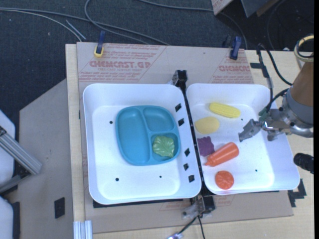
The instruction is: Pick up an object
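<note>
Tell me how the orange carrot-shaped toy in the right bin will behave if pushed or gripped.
The orange carrot-shaped toy looks rounded and tapered, so it would probably roll in a curve when pushed. Its glossy surface suggests that it may slip. It lies against the purple toy piece, which would likely shift with it.

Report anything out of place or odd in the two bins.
Nothing stands out. The green lettuce sits in the blue plate's small compartment; the other toy foods lie loose in the right bin, nothing spilled.

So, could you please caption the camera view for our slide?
Grey two-finger gripper hovers in the right white bin near an orange carrot-shaped toy; blue divided plate sits left.
</note>
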